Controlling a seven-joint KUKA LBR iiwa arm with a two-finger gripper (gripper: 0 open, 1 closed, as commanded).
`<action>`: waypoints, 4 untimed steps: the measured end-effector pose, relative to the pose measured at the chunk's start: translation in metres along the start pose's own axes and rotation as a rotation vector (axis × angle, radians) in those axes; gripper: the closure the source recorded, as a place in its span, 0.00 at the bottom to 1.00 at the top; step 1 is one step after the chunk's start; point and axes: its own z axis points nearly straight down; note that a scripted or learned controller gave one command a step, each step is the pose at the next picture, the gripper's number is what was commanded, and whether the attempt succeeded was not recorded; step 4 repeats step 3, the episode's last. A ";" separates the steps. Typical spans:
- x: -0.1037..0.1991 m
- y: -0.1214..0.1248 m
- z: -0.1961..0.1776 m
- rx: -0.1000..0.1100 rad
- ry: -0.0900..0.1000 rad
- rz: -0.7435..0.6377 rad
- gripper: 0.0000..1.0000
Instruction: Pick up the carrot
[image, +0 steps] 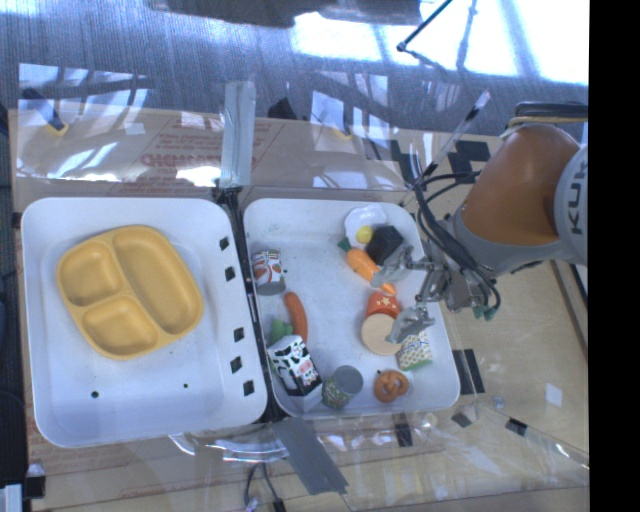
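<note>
Toy carrot (294, 313) just right of cow-print carton (293, 364), likely light rigid slick plastic, best pinched mid-body across width; gripper (412, 296) state unclear.

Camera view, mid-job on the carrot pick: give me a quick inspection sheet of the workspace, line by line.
Surface: two shallow white bins side by side, left bin and right bin.
Job's things: carrot lies in the right bin's upper part, beside a black block, apart from the gripper.
Clutter: yellow divided plate in the left bin; in the right bin a fried egg toy, small can, sausage, cow-print carton, grey cup, round tan disc.
Grippers: gripper low over the right bin's right side, near the disc; finger state unclear.
Cables: black cables run along the arm.
Surroundings: clear plastic sheeting behind the bins.
</note>
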 end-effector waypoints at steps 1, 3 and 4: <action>-0.052 -0.006 0.054 0.000 -0.001 0.278 0.00; -0.088 -0.005 0.088 0.002 -0.007 0.280 1.00; -0.088 -0.005 0.088 0.002 -0.007 0.280 1.00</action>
